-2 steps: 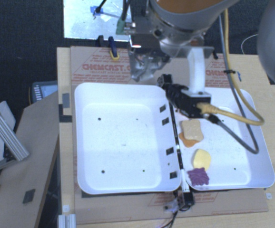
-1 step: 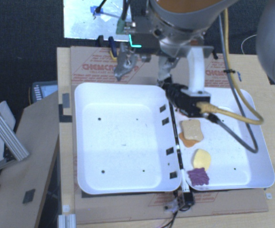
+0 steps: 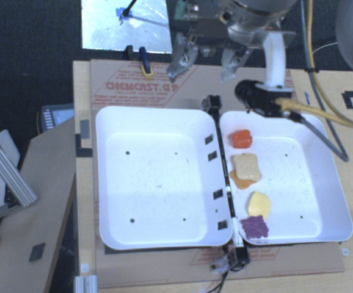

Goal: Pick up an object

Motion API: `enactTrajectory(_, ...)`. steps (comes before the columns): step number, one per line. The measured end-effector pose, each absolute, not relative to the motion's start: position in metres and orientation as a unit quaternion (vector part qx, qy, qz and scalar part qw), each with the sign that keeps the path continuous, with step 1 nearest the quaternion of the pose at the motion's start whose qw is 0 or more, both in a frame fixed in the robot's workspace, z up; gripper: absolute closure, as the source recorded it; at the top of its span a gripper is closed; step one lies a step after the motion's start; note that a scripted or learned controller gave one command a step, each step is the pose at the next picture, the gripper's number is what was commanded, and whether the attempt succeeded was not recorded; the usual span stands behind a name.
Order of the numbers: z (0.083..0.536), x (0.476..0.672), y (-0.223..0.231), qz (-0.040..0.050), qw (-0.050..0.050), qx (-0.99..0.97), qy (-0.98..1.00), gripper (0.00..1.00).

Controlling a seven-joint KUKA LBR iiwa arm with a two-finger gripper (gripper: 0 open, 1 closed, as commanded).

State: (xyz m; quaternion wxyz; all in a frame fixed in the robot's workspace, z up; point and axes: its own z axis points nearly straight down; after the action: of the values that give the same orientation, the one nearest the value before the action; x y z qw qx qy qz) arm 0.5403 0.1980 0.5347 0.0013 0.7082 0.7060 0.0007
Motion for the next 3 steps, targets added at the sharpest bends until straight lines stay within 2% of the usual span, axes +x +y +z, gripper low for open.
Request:
enactTrajectory(1,0.547,0.539,0.201,0.0026,0.001,0.706,0.708,1.0)
enactTrajectory(2,0.535,0.484,0.205,-0.0001,-0.001,0.705,0.709,1.0)
enactTrajectory(3,0.534,0.539,0.235,0.0005,0.0,0.705,0.709,1.0)
